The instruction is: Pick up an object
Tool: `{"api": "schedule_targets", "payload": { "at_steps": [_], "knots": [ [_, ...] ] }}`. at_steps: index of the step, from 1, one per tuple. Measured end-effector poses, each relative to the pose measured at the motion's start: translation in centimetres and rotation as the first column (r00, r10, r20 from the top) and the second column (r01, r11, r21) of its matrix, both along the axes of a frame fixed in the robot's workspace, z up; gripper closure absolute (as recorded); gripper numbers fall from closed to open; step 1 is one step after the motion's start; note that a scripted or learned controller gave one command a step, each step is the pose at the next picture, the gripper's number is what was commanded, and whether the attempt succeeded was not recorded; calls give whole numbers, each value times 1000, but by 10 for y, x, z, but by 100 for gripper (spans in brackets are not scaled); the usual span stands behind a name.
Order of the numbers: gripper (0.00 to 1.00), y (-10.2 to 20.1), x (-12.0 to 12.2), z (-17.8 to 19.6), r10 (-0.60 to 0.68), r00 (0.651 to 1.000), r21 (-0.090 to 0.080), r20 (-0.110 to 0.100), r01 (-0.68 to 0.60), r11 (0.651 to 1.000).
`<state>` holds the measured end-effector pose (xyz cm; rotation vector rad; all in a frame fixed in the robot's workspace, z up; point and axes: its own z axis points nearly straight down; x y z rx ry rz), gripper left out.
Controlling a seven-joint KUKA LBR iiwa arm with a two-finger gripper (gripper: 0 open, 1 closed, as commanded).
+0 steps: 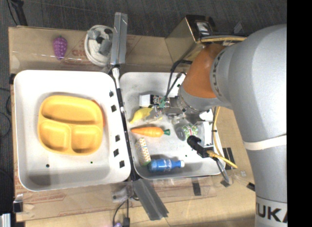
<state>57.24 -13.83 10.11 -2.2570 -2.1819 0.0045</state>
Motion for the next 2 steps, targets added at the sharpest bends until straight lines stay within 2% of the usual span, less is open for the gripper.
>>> {"api": "schedule_targets", "payload": {
  "at_steps": [1,2],
  "knots": [
    [0,-12,55,-9,63,998,1,2,-63,998],
    [100,-9,55,1,72,997,2,-2,-72,997]
  ]
}}
